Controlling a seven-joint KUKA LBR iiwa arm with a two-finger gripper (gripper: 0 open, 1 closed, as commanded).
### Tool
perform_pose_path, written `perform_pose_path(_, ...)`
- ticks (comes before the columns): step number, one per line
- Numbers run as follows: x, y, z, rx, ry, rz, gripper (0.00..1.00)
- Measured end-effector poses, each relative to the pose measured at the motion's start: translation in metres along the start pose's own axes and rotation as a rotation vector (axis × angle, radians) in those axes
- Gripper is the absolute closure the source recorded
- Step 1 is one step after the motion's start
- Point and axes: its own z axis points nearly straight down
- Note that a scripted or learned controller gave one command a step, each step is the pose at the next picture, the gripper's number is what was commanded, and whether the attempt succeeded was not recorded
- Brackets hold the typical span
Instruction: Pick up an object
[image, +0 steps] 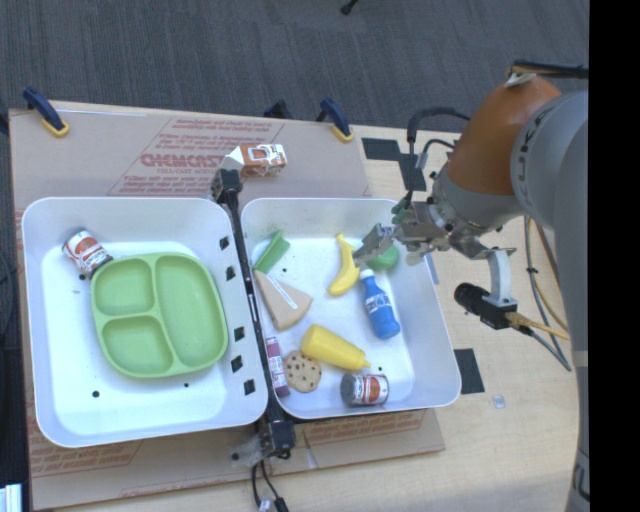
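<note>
Green object (386, 256) is sitting right under the gripper (384, 243), at the far-right side of the right bin (440, 345); it's mostly hidden, so I can't say what it is. Fingers are looking spread, one tip on either side of the green thing, nothing clamped between them as far as I can tell.

Risks from here:
- Blue bottle (379, 304) is lying just near of the gripper, cap end almost touching the green object. A descending finger is likely landing on the cap and kicking the bottle away, or pinching both.
- Banana (345, 266) is lying just left of the gripper; the left finger could be clipping it.
- Bin wall is close on the right, so a finger may be jamming against it.
- Green item looks small and rounded, so it could be squirting out on closing.

Other candidates are sitting well apart at the near side: yellow cone-shaped thing (333, 348), can (364, 389), cookie (301, 371).
</note>
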Motion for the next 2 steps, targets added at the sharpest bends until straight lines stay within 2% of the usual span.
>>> perform_pose_path(1, 0.06, -0.027, 0.119, -0.005, 0.001, -0.001, 0.0)
perform_pose_path(2, 0.061, -0.026, 0.108, -0.005, 0.002, -0.006, 1.0)
